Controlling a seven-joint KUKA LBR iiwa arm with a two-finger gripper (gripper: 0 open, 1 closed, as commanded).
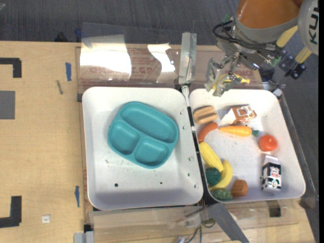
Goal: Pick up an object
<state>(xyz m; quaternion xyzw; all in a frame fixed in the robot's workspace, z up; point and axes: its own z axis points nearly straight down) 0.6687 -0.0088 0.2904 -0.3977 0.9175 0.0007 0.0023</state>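
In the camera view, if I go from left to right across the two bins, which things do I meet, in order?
Teal divided plate → corn cob → carrot → tomato. The gripper hangs above the right bin's far rim.

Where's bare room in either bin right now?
Left white bin: bare floor all around the teal divided plate. Right white bin: a patch between the orange tomato and yellow corn cob; its left side is crowded.

smooth, perhaps plastic teal tray (143, 134); glossy white bins (96, 151); matt wood-look bench (35, 135).
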